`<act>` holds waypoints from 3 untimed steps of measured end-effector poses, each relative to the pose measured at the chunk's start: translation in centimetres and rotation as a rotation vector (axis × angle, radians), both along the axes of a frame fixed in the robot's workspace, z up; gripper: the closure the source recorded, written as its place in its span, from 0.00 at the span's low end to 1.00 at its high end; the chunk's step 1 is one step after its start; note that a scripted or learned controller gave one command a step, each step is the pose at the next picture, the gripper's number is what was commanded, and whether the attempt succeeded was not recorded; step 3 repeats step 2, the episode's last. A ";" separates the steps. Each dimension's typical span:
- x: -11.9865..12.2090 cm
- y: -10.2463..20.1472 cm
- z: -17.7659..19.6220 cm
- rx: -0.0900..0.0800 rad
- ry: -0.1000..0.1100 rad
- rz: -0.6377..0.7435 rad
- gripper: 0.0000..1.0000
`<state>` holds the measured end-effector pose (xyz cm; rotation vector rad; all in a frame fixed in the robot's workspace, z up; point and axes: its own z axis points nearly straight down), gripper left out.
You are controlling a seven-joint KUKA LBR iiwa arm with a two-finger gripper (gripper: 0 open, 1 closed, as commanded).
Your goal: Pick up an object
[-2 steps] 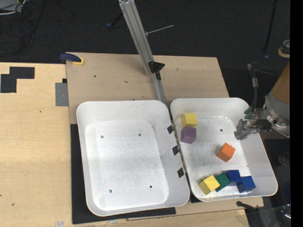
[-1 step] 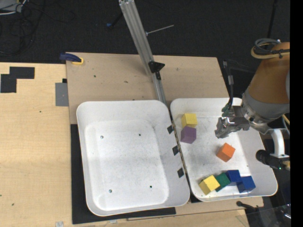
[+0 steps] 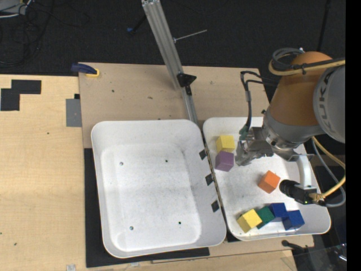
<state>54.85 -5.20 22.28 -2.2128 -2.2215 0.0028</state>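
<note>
risk entry: gripper (image 3: 243, 154) low in right bin (image 3: 256, 230), just beside purple cube (image 3: 224, 161)
finger state: cannot tell. purple cube sits near the bin's left wall, yellow cube (image 3: 226, 143) just behind it; a close here may catch an edge, shove it to the wall, or nip both. orange cube (image 3: 269, 182) lies apart.

Light wood bench (image 3: 39, 168) w/ 2 shallow white bins side by side on a black mat (image 3: 90, 208): left bin (image 3: 113, 134), right bin (image 3: 225, 123). Blue-yellow clamp (image 3: 84, 69) at far edge.
</note>
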 end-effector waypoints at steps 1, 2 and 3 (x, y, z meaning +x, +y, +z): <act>0.9 5.5 1.1 -0.003 -0.003 0.001 1.00; 1.0 10.9 1.7 -0.001 -0.003 0.001 1.00; 1.0 10.9 1.7 -0.001 -0.003 0.001 1.00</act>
